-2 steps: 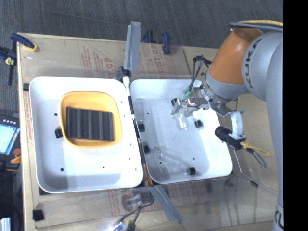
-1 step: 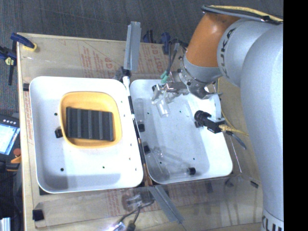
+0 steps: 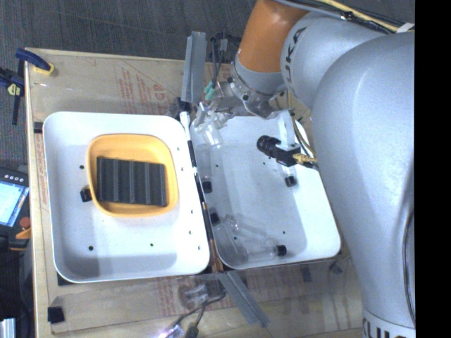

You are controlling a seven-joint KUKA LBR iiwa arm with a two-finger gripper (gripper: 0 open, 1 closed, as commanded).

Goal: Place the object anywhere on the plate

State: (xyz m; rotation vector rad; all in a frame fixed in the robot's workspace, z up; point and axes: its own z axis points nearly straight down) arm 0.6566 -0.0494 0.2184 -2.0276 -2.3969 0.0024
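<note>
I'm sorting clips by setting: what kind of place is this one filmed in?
Most likely a robotics lab test bench, not a kitchen. A KUKA arm reaches over two white bins, a yellow plate sits in the left one, and the board beneath is held by a clamp.

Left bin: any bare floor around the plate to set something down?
Left bin: bare white strip along the near edge below the yellow plate, and narrower margins left and right of it. The dark ridged block covers the plate's middle; its yellow rim is free.
</note>
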